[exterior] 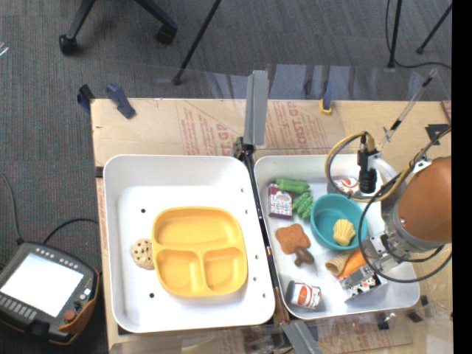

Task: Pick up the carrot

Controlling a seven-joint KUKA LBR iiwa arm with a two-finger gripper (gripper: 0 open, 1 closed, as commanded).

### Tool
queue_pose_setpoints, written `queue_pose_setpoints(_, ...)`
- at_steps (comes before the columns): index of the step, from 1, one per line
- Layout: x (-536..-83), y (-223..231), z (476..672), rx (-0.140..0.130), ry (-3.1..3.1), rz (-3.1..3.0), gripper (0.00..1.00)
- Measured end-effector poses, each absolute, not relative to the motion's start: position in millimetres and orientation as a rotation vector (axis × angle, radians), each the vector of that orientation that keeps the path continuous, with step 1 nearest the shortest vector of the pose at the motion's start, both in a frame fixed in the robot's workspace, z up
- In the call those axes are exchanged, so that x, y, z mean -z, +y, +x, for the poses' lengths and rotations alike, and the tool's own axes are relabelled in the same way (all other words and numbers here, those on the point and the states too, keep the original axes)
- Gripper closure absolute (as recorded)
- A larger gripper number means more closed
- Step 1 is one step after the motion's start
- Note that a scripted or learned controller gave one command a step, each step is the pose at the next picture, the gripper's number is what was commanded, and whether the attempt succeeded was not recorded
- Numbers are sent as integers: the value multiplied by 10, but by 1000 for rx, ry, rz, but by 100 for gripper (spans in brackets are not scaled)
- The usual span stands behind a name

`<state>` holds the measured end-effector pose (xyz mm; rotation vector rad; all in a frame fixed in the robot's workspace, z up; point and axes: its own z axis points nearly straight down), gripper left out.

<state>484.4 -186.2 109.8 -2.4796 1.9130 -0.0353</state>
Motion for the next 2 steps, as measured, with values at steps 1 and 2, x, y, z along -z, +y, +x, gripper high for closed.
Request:
queue_pose_setpoints(1,-1047,-1873,4859,48,1954,-2452,0)
queue_pose_setpoints(2,-1044,-1892,4859,48,2007,-2406,0)
